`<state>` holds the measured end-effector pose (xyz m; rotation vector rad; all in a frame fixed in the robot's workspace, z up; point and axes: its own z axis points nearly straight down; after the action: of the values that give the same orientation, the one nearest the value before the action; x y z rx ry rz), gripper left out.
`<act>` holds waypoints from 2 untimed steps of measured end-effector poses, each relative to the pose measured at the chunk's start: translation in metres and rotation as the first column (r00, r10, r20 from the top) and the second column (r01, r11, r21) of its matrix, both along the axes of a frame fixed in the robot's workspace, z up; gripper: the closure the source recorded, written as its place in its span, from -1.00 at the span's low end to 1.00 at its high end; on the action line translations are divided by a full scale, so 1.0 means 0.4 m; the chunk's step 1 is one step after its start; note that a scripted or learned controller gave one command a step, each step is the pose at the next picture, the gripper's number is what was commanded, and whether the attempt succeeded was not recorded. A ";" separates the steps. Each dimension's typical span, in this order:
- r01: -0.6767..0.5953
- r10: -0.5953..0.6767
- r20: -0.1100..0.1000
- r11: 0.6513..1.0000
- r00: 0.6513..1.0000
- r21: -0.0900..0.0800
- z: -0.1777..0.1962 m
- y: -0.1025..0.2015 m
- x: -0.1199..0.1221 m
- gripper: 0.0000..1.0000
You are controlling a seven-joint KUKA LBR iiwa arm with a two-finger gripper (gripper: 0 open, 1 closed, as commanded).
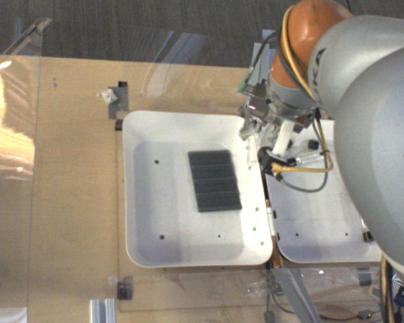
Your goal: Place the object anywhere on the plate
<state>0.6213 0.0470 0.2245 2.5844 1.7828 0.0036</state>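
While gripper (259, 136) hangs over seam between 2 bins, grip state unreadable, dark ridged plate (215, 180) lies at its 8 o'clock; judged pre-placement; next move: shift toward plate.

Grey arm (363, 113) bends down, hand (264, 140) seemingly pointed downward

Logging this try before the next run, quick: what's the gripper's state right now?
Gripper: cannot be told. It hangs over the seam between the two bins, up and to the right of the dark ridged plate.
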 end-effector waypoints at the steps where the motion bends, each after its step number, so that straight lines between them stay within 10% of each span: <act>1: 0.059 -0.059 -0.002 0.998 0.998 0.001 -0.101 0.148 -0.093 1.00; 2: -0.390 0.390 0.001 0.921 0.921 0.001 -0.133 0.305 -0.130 1.00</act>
<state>0.5691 0.1690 0.1714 2.1789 2.2619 0.0056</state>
